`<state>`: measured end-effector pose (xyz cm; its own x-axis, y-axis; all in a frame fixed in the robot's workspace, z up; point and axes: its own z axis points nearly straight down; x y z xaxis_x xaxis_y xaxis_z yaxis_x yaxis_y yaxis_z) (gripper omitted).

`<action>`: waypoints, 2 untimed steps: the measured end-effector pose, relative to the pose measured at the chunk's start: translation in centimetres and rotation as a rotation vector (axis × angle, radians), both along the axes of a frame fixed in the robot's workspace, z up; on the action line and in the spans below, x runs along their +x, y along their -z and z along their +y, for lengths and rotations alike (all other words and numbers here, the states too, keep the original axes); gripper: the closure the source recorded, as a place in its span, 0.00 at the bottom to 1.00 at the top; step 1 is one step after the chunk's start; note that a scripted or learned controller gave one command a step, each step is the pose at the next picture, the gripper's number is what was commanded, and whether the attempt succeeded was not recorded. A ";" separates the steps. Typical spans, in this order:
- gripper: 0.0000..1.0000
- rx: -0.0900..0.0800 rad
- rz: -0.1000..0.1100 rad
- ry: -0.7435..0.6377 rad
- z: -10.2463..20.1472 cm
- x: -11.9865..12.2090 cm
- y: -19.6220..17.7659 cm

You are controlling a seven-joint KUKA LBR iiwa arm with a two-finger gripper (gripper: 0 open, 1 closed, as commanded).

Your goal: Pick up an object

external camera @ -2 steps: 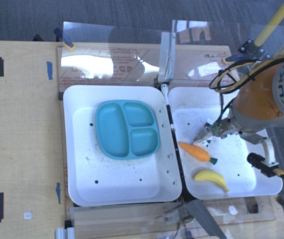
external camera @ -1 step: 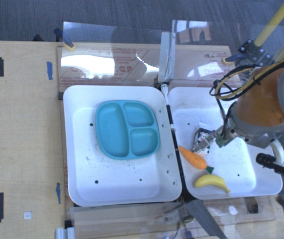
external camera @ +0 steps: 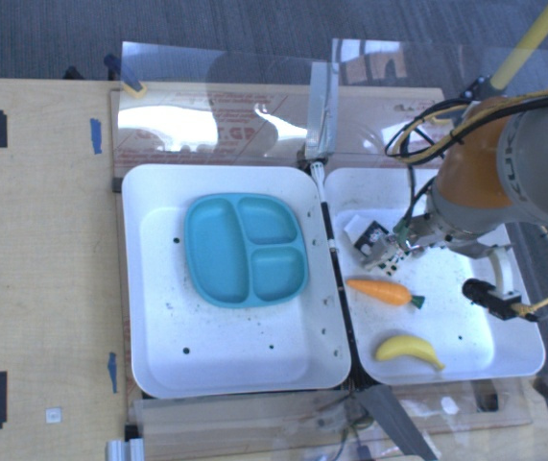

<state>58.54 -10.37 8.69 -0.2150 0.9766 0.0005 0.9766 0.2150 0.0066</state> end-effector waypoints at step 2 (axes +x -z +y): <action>1.00 0.000 0.007 0.184 8.4 1.0 -10.5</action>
